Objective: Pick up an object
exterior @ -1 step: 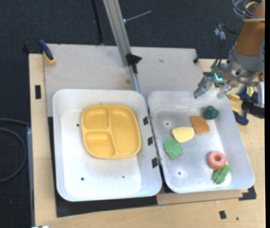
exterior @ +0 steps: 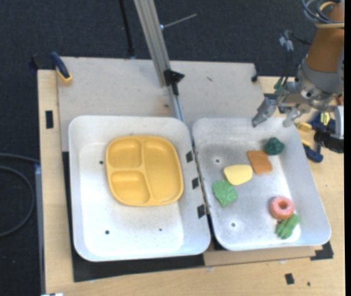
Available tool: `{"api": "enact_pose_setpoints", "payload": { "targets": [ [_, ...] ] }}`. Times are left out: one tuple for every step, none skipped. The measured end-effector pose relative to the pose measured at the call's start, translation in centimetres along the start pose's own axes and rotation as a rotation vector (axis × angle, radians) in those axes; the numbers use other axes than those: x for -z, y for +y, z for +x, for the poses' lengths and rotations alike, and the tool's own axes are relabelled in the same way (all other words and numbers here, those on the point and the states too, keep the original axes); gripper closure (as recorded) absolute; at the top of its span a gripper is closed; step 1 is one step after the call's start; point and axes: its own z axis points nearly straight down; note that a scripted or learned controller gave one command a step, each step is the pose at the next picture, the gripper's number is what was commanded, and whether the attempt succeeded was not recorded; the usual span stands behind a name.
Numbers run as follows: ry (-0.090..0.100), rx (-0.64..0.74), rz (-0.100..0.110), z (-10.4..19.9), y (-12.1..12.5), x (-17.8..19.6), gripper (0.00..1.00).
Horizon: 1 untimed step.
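Camera view, looking down at a slant on the table (exterior: 132,85).

Left bin (exterior: 89,227): white, shallow, holding one yellow divided tray (exterior: 144,169) with three compartments, lying flat in the bin's upper middle.

Right bin (exterior: 224,134): white, shallow, touching the left bin along its side. Contents, all in its right half:
- dark green lump (exterior: 274,145), upper right, just beside the orange piece
- orange-brown flat piece (exterior: 260,161), touching or nearly touching the yellow piece
- pale yellow rounded piece (exterior: 238,174), centre
- light green leafy piece (exterior: 224,193), just below and left of the yellow piece
- pink ring, doughnut-shaped (exterior: 280,207), lower right
- green ridged piece (exterior: 287,226), just below the ring, close to the bin's rim

Arm: grey with orange band, entering at upper right of the frame. Tool (exterior: 276,113) sits over the upper right edge of the right bin, its two fingers spread apart with nothing between them, above and apart from the dark green lump.
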Motion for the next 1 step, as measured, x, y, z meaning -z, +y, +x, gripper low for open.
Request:
{"api": "enact_pose_setpoints", "payload": {
  "targets": [
    [0.0,-0.002,0.004,-0.67,0.28,-6.05,0.0]
  ]
}}
